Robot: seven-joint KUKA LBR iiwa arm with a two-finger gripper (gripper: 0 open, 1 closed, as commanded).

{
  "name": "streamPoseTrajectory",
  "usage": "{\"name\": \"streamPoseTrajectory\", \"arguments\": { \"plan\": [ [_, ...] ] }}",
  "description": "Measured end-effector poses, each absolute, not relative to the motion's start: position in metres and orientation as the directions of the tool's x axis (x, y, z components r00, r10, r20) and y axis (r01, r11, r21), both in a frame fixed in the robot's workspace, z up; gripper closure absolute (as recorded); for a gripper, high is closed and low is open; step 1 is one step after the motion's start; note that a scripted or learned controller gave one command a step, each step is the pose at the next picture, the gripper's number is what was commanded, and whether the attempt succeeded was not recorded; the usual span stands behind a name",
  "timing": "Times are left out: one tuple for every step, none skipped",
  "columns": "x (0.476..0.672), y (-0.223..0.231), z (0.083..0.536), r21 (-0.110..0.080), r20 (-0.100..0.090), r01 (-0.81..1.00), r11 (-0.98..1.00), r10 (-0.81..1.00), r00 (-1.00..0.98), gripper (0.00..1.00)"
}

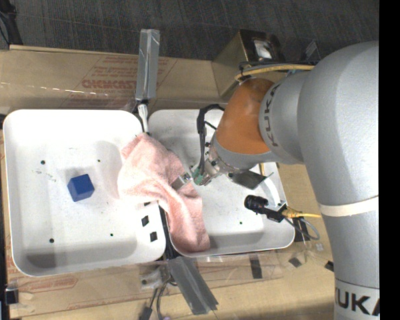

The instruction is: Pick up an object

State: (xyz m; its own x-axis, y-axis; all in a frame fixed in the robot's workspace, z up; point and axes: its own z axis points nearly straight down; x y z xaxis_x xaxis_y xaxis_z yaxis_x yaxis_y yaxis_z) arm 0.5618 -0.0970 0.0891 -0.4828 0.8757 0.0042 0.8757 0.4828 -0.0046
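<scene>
Camera view, arm: you see the grey arm [333, 145] reach in from the right; its orange band [243, 122] sits over the right bin [273, 235]
Camera view, gripper: your gripper [190, 179] is low at the right bin's left side, right at the pink cloth [163, 189]; you cannot tell how far it is open, or whether it has hold of anything, since the wrist covers it
Camera view, pink cloth: it lies rumpled across the divide between the two bins; its upper part rests in the left bin [27, 179], its lower end in the right bin's near left corner
Camera view, blue cube [81, 187]: it sits on the left bin's floor, well apart from the gripper, near the cloth's left edge but not touching
</scene>
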Motion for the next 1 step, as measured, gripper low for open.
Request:
{"name": "streamPoseTrajectory", "arguments": {
  "plan": [
    [0.5614, -0.0965, 0.0967, -0.010, 0.009, 0.874, 0.486, 0.874, -0.486, 1.00]
  ]
}}
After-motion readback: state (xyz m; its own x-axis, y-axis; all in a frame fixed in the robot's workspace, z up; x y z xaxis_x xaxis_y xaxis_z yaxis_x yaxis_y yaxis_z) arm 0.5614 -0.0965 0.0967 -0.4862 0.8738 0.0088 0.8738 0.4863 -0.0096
